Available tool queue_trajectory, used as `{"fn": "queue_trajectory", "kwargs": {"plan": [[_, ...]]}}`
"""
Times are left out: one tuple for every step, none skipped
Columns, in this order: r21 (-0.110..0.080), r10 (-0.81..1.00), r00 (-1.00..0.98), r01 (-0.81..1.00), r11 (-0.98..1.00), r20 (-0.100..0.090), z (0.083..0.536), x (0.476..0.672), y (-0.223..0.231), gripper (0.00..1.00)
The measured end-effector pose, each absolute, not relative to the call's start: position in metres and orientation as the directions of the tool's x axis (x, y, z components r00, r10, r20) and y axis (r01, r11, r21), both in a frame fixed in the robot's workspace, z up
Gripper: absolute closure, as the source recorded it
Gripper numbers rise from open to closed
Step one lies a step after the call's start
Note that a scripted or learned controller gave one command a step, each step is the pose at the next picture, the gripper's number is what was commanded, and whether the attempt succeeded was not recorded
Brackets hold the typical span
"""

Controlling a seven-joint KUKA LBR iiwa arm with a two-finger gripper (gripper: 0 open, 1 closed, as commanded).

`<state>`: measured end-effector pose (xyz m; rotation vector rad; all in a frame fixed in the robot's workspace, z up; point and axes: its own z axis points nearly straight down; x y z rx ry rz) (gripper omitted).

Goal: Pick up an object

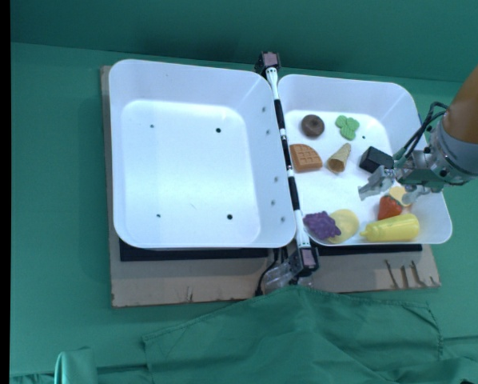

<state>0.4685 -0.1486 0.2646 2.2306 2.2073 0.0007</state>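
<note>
Slanted view from above onto a green tabletop (55, 174) bearing two shallow white bins side by side. Left bin (121, 86) with a few dark dots on its floor. Toy foods scattered in the right bin (399, 101).

Towards the far wall, a brown doughnut (312, 125) and, near it, a green leafy piece (348, 126). Closer in, a tan waffle (305, 158) beside an ice-cream cone (340, 158), apart from each other. Along the near wall, purple grapes (322, 225) touching a pale yellow round piece (347, 224), then a long yellow piece (392, 229) with a red piece (388, 207) just above it.

Reaching in from the right, a grey arm (471, 126) with an orange band. Jaws spread apart, grasping nothing, over bare bin floor between the cone and the red piece. Rumpled green cloth (303, 338) along the front edge.
</note>
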Motion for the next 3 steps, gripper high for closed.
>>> {"fn": "queue_trajectory", "kwargs": {"plan": [[0.007, 1.0, 0.004, 1.0, -0.004, -0.002, 0.18, 0.514, -0.162, 0.0], [0.02, 1.0, 0.005, 1.0, -0.004, -0.007, 0.185, 0.49, -0.168, 0.0], [0.027, 1.0, 0.007, 1.0, -0.007, -0.011, 0.198, 0.491, -0.17, 1.0]]}}
